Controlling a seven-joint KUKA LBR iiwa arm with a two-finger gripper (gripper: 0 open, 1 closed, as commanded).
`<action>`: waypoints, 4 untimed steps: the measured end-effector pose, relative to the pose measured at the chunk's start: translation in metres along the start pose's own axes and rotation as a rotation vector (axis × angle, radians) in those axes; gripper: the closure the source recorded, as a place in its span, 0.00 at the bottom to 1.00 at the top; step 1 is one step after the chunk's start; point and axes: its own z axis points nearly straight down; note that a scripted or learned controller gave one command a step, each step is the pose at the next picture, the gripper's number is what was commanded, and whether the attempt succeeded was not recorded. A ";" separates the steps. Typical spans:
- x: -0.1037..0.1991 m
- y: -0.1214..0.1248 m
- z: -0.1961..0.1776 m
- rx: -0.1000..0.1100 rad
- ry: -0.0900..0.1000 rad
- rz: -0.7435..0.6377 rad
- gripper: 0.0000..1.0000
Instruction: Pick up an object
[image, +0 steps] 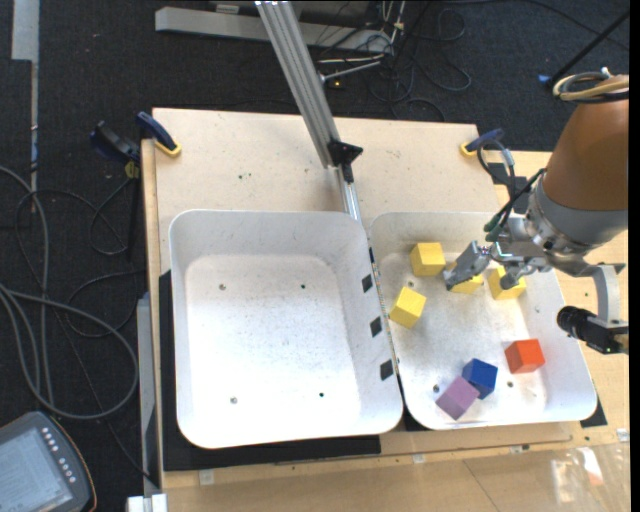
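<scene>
My gripper (487, 272) hangs low over the back of the right bin (560, 400), open, with its fingers spread and nothing visibly between them. One yellow block (507, 286) lies just under its right side. A sliver of another yellow block (464, 287) shows beneath its left finger (465, 268). Two more yellow blocks lie to the left, one (428, 258) near the bin's back and one (408, 306) close to the divider. An orange-red block (524, 355), a blue block (481, 376) and a purple block (458, 398) lie toward the front.
The left bin (270, 330) sits beside the right one, their rims meeting at the middle. A slanted metal pole (305, 85) rises from the back of the bench. The arm's grey and orange body (590, 170) overhangs the right bin's right side.
</scene>
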 end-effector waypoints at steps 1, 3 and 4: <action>0.000 0.001 -0.002 -0.004 -0.001 0.002 0.00; -0.015 0.000 0.110 0.002 0.000 0.004 0.00; -0.016 0.000 0.158 -0.004 -0.002 0.004 0.00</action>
